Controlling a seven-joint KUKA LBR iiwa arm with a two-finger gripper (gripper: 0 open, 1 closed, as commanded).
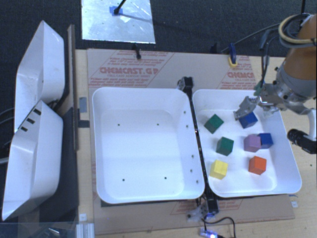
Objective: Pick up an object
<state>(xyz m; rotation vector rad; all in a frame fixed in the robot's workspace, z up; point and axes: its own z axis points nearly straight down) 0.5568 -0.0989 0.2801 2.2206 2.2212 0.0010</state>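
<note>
The right bin (287, 182) holds several small cubes: a green one (214, 123), a darker green one (225, 146), a yellow one (219, 169), an orange one (257, 165), and a purple one (252, 143) touching a blue one (266, 140). Another blue cube (249, 120) lies at the bin's back, right under the tip of my gripper (246, 110). The gripper reaches in from the right and overlaps that cube's upper left corner. Whether the cube is gripped or just lies below it is not visible.
The left bin (143, 92) stands beside the right one, with a black divider strip (197, 143) between them. White spare bins (34, 133) lean at the far left. A metal sheet (117, 14) lies at the back. A black clamp (302, 140) juts in at the right.
</note>
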